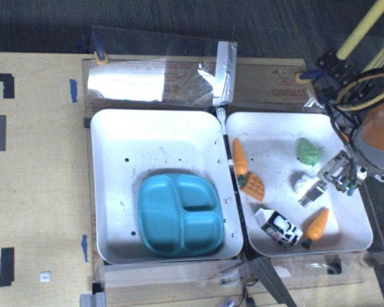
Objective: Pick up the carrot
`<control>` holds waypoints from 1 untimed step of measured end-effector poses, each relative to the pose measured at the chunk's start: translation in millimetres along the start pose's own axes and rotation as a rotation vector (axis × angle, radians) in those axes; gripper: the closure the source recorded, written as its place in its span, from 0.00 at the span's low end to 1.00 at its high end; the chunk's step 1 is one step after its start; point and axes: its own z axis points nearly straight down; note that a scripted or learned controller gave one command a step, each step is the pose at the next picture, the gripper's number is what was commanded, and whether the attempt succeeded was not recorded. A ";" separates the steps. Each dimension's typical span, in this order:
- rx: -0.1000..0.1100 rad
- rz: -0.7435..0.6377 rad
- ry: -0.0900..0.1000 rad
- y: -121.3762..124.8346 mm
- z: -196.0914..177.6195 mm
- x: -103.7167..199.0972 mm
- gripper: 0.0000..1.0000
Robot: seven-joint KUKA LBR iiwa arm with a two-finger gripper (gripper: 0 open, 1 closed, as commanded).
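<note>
— Where is the carrot (317,224)?
— Low in the right bin (269,130), near the bottom right of the frame. A second orange carrot (240,158) lies along that bin's left wall.
— And the end effector (312,193)?
— Just above the carrot, over a small white thing (303,185) that it partly hides. I cannot tell if it is released or clenched.
— What else?
— A blue tray (179,215) sits in the left bin (115,139).

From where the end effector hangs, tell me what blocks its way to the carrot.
Nothing visible does. The end effector hangs just above the carrot in the right bin, bare floor between them.
</note>
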 end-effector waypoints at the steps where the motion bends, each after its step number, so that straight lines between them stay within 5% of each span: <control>1: 0.006 0.062 0.009 -35.9 87.0 -10.7 0.00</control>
